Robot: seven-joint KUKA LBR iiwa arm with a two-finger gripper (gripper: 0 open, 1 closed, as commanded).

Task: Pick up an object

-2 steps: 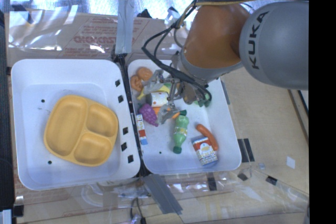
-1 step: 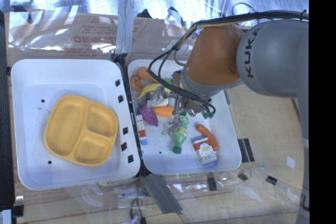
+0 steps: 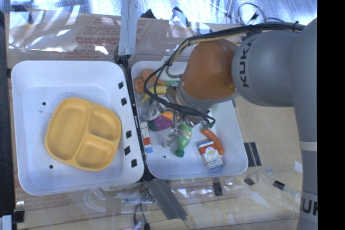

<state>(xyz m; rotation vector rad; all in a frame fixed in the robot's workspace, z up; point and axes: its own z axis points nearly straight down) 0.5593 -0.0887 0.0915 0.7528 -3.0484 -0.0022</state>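
My gripper (image 3: 173, 122) reaches down into the right bin (image 3: 237, 159), under the orange wrist band (image 3: 207, 70). It hangs over a cluster of small toy foods: a purple piece (image 3: 159, 124), a green bottle (image 3: 182, 141), an orange carrot-like piece (image 3: 212, 138) and a small printed can (image 3: 211, 155). Orange and yellow pieces (image 3: 144, 85) lie at the bin's back left. The arm hides the fingertips and much of the bin's far half.
The left bin (image 3: 27, 169) holds a yellow divided tray (image 3: 82, 133). A divider wall with black clips (image 3: 129, 116) separates the bins. Cables (image 3: 161, 70) loop off the wrist. Crumpled clear plastic and cardboard (image 3: 81, 29) lie behind the bins.
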